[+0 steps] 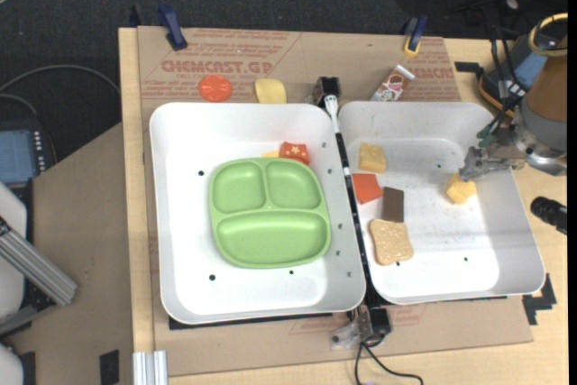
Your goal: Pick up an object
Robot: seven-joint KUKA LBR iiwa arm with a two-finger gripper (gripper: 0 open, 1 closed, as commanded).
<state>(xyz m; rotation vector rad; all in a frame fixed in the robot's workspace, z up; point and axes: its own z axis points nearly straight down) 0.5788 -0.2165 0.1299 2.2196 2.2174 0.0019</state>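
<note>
**Two bins, one tray, six small pieces**

We count two white bins [180,284] on the worktop [135,194]. One green tray [269,214] fills the left bin. The right bin holds five food pieces; the yellow chunk [461,191] lies just beside the gripper [475,165], whose grip we cannot tell.

A small pale-yellow cheese-like chunk [461,191] lies in the right white bin [505,270], near its right wall, well apart from the other food pieces.
</note>
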